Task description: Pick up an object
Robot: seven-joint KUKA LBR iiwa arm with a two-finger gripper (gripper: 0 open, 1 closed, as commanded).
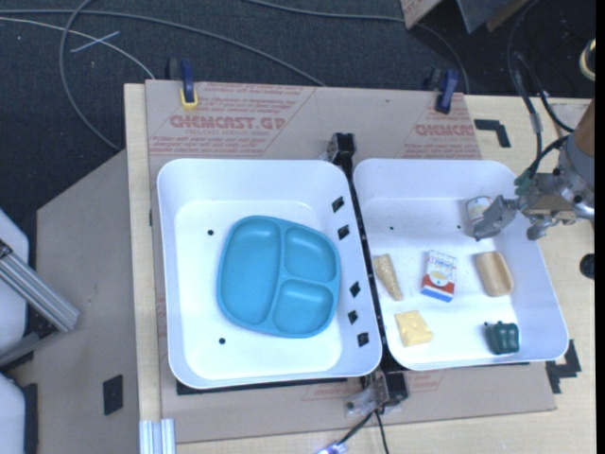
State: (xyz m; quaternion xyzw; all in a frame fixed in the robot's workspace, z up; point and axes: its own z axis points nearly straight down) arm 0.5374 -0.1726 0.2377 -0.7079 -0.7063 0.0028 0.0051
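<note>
The hand (490, 218) hangs over the right bin (406, 183); I cannot tell how wide it is. The bread roll (492, 273) lies just at its 6 o'clock.

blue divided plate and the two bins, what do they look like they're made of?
Blue divided plate: likely molded plastic, matte to satin; uniform colour, soft rounded compartment ridges, faint sheen.
Left bin and right bin: probably thin formed plastic, smooth white, slightly glossy; rounded corners and rolled rims suggest this. Can't rule out coated metal.
</note>
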